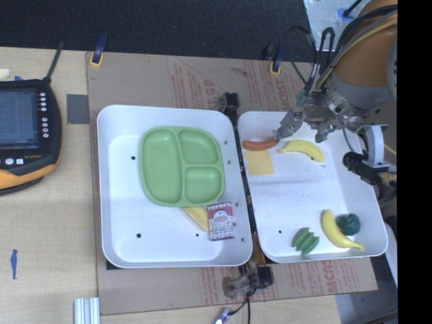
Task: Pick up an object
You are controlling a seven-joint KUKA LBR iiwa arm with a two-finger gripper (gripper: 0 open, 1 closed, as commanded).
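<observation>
My gripper (305,131) hangs over the far end of the right bin (370,189). It is open, one finger (289,125) near a reddish sausage (260,142) and the other further right. A small yellow banana (302,150) lies on the bin floor just below the gap, and nothing sits between the fingers. A flat yellow cheese slice (260,163) lies beside the sausage. At the bin's near end are a second banana (336,232), a dark green broccoli piece (349,223) and a green pod (305,240).
The left bin (116,181) holds a green divided plate (181,165), a yellow slice (196,215) poking out from under it, and a small pink packet (221,221). A tablet-like pendant (23,130) rests on the bench at far left. Clamps and cables sit at the bins' joint.
</observation>
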